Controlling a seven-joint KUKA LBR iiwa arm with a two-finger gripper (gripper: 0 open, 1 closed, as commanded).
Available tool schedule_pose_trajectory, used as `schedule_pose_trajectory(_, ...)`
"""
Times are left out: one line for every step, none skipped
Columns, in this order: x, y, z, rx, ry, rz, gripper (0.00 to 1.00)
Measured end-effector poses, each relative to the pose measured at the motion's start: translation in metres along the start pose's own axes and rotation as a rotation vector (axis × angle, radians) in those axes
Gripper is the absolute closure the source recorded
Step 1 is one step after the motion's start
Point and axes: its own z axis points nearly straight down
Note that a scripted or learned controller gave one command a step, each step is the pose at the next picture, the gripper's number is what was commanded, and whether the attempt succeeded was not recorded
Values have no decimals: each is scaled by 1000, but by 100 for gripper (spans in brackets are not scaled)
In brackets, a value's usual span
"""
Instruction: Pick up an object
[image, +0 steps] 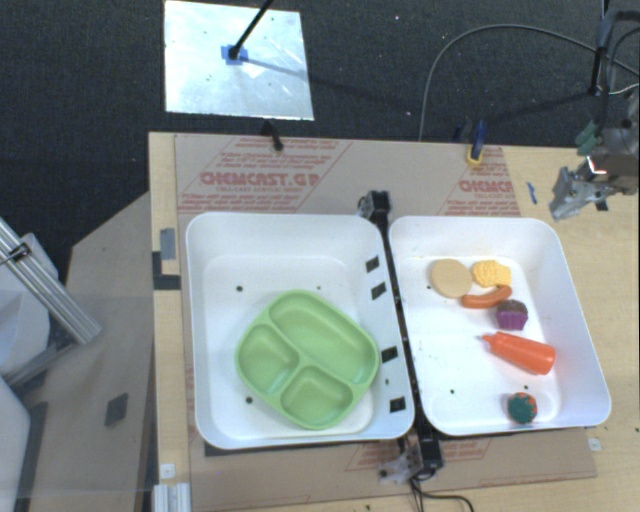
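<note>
In the camera view, the gripper (578, 192) hung at the far right edge of the bench, beyond the far right corner of the right bin (575, 300) and outside its rim; it was too small and blurred to tell how it stood. Every pickable item lay well apart from it, down inside the right bin. A tan round cookie (450, 277) sat toward the far side, with a yellow corn piece (490, 272) just to its right. A sausage (486, 296) lay just near of those two, touching or nearly touching the cookie. A purple item (512, 316) rested just near of the sausage's right end, and an orange carrot (522, 352) lay near of that, angled across the floor. A small green and red ball-like toy (521, 406) sat alone by the near wall. The left bin (215, 250) held a green divided plate (307, 358) in its near half.
</note>
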Motion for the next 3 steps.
schedule_pose_trajectory(126, -48, 180, 22, 6, -9, 100)
schedule_pose_trajectory(217, -48, -2, -13, 9, -12, 100)
schedule_pose_trajectory(211, -48, -3, 2, 3, -5, 100)
